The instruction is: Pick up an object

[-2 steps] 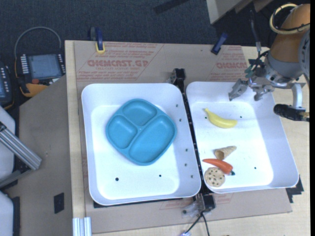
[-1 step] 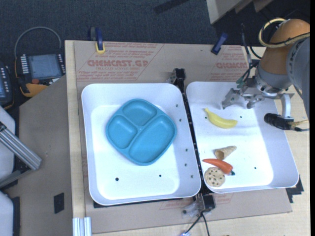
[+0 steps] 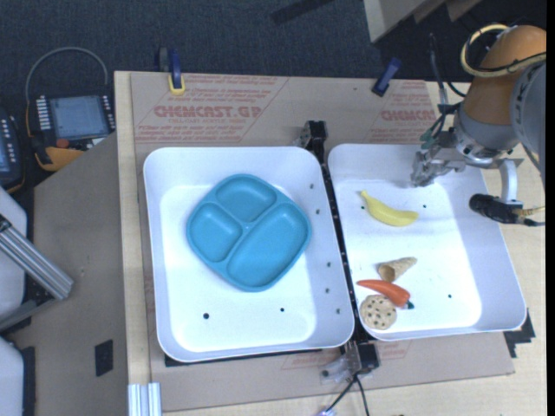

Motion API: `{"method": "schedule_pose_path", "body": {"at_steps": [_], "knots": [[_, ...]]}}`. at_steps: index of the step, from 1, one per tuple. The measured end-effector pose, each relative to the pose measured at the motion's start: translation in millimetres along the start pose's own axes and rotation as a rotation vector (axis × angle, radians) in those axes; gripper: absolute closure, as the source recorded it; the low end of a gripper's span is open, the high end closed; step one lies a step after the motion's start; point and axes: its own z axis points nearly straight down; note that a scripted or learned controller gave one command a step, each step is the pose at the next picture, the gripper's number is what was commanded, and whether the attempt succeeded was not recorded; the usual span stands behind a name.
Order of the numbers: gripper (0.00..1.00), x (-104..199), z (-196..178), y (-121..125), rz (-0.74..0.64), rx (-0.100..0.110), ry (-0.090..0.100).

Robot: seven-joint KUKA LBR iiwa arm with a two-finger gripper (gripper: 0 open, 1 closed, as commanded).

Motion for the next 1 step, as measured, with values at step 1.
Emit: {"method": "schedule_pose_path", "body": {"at_steps": [1], "knots": [[1.00, 1.7, -65.2, 3.7, 0.001, -0.008, -0.002]]}}
